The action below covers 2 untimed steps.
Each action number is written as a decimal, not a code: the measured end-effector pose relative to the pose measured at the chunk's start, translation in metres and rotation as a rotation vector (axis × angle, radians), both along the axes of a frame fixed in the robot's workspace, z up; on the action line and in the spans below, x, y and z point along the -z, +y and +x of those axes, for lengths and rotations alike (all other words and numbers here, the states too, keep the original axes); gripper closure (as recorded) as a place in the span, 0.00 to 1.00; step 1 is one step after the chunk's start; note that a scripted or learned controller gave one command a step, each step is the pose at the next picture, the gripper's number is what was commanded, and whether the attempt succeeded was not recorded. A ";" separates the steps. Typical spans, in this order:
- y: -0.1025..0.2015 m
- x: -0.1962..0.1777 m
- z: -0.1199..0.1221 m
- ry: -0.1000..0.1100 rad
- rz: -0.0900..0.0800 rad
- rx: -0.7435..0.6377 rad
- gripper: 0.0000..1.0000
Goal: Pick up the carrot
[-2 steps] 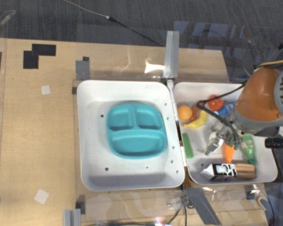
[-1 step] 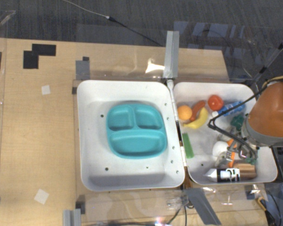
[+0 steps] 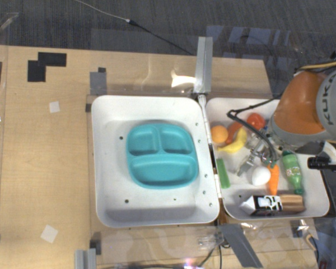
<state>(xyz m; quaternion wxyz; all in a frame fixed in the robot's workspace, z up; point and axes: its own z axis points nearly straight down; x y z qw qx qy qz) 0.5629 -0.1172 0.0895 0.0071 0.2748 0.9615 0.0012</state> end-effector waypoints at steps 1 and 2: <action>-0.044 0.000 -0.014 0.000 -0.004 -0.197 0.00; -0.018 0.000 -0.020 -0.002 -0.005 -0.153 0.00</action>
